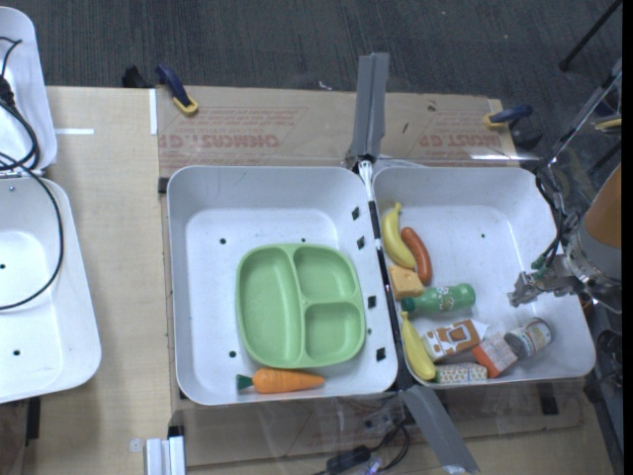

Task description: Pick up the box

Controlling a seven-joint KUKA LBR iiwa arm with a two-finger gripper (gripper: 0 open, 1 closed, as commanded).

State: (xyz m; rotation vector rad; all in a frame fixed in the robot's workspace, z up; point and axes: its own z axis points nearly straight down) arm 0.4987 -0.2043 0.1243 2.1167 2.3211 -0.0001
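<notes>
The pincer (529, 287) hovers over the right bin's (495, 198) far right side; I cannot tell its state. The box (454, 339) lies flat near the front wall, between a banana (416, 348) and a can (528, 338).

Red upside-down lettering on the cardboard sheet (297, 127) cannot be read with certainty.

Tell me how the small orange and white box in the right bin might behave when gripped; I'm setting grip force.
The box looks like thin carton, so probably light and crushable. It lies flat, unlikely to roll. The banana and bottle crowd it, so it may shift them.
</notes>
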